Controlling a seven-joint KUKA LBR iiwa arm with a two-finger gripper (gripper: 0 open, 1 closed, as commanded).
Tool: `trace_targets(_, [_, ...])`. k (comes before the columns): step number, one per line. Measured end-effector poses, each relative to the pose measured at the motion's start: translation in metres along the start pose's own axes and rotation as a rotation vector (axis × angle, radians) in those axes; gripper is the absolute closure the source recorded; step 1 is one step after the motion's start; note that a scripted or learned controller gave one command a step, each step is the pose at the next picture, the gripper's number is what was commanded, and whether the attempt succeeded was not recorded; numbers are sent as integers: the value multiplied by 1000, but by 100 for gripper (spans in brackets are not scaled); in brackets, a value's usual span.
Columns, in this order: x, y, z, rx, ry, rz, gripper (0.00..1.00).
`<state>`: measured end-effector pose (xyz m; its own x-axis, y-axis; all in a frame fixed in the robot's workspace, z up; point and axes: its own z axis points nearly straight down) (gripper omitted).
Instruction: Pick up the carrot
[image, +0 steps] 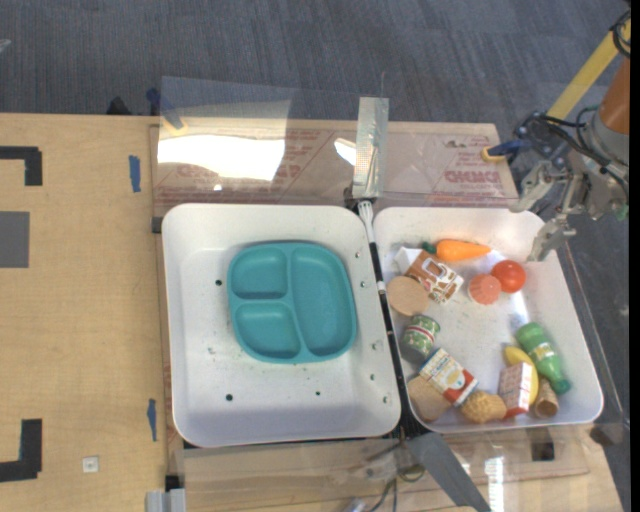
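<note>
One carrot (462, 250) lay at the far edge of the right bin (585, 330), well left of the gripper (556, 222), whose state we could not tell; we judged a lengthwise-centred descent best.

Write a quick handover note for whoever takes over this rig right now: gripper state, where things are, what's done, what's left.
Gripper: over the right bin's far right corner, holding nothing.
Carrot: lying at the far end of the right bin, beside a red tomato.
Left bin: holds a teal divided plate.
Done: nothing yet.
Left: reach the carrot, grasp it, lift it.
</note>
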<state>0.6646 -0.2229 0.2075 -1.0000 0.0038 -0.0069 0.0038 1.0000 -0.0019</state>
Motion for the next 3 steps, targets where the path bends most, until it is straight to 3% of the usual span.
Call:
trace_targets(1, [84,32,110,1,-4,-78,0])
trace_targets(2, [176,67,116,3,-13,-156,0])
trace_targets(3, [172,68,103,6,-25,-159,100])
